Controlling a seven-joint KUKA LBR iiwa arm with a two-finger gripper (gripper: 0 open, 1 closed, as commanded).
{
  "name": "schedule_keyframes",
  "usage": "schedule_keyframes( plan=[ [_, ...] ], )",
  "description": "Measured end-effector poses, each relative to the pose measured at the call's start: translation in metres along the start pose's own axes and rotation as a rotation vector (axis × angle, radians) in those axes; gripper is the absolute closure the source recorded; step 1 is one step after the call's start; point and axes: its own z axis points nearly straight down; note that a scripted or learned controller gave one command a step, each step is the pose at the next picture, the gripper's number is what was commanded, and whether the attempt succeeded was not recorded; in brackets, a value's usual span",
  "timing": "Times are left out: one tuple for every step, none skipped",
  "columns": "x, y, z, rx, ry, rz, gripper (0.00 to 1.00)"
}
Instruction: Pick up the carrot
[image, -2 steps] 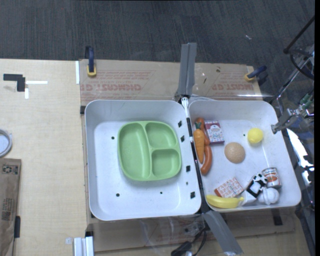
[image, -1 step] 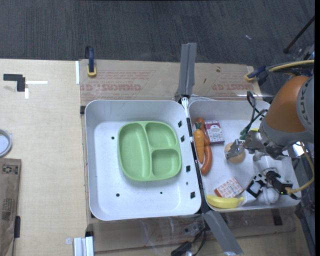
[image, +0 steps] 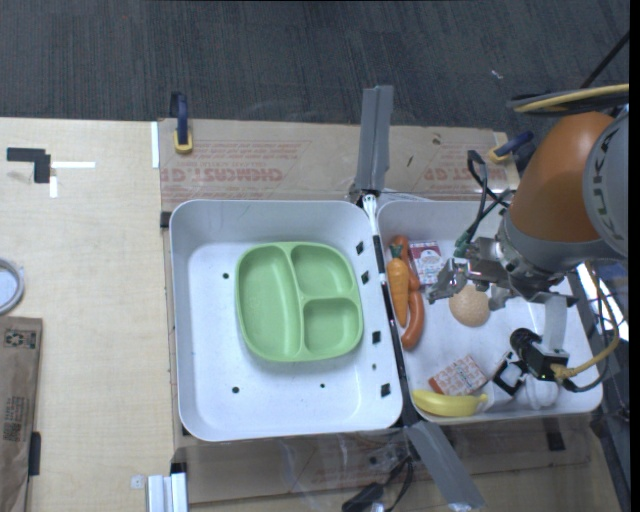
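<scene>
Gripper (image: 447, 283) hangs over the right bin (image: 585, 400); open or closed, cannot tell. Carrot (image: 399, 285) lies just to its left by the bin's left wall, long axis running top to bottom of the view, alongside a sausage (image: 412, 322).

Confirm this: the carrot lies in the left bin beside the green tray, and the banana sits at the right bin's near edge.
Wrong on one count. The carrot lies in the right bin, against its left wall, not in the left bin beside the green tray. The banana does sit at the right bin's near edge. The camera view shows this.
</scene>
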Motion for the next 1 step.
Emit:
schedule_keyframes(
  plan=[
    [-0.0261, 0.0217, 0.0838, -0.004, 0.0, -0.291, 0.0]
  ],
)
